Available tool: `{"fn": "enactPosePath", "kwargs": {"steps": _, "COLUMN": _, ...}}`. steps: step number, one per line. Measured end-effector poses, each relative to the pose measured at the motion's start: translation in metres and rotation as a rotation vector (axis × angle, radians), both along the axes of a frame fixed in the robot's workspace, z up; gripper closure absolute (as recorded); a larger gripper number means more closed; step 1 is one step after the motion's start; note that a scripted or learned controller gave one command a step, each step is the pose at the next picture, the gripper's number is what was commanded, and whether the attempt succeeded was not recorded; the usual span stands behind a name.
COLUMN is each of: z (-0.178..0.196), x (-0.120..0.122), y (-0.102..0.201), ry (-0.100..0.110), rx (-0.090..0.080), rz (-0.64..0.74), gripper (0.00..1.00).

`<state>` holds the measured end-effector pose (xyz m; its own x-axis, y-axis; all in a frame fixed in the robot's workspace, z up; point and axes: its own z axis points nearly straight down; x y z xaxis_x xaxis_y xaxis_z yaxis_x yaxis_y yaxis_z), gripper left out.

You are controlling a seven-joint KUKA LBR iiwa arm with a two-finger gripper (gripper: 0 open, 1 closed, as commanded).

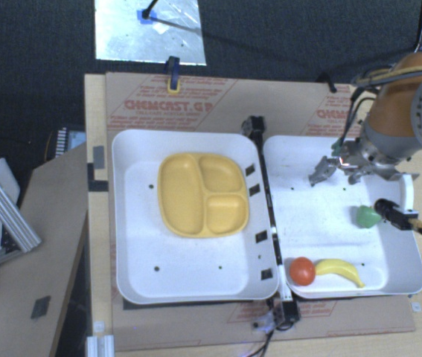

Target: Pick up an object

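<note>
I'm hovering the gripper [324, 171] over the upper part of the right bin [300, 214], fingers looking spread apart w/ nothing between them. Nearest pick is the green object [367, 216], sitting below and to the right of the claw, near the bin's right wall. Banana [339, 271] & tomato [302, 271] are lying further off at the front edge, banana's long axis running left-right, tomato touching its left end.

Bright even overhead light, soft shadows, glare on foil sheet [149, 19]
</note>
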<state>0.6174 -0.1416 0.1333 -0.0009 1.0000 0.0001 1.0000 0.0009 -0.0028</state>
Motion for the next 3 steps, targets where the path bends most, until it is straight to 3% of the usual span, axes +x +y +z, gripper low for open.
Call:
{"fn": "enactPosePath", "kwargs": {"steps": 1, "z": -0.052, "x": 0.0, "y": 0.001, "ry": -0.001, "rx": 0.0, "rz": 0.0, "gripper": 0.0}}
{"fn": "enactPosePath", "kwargs": {"steps": 2, "z": -0.038, "x": 0.002, "y": 0.0, "ry": -0.007, "rx": -0.001, "rz": -0.001, "gripper": 1.0}}
{"fn": "enactPosePath", "kwargs": {"steps": 3, "z": 0.006, "x": 0.003, "y": 0.003, "ry": -0.008, "rx": -0.001, "rz": 0.003, "gripper": 1.0}}
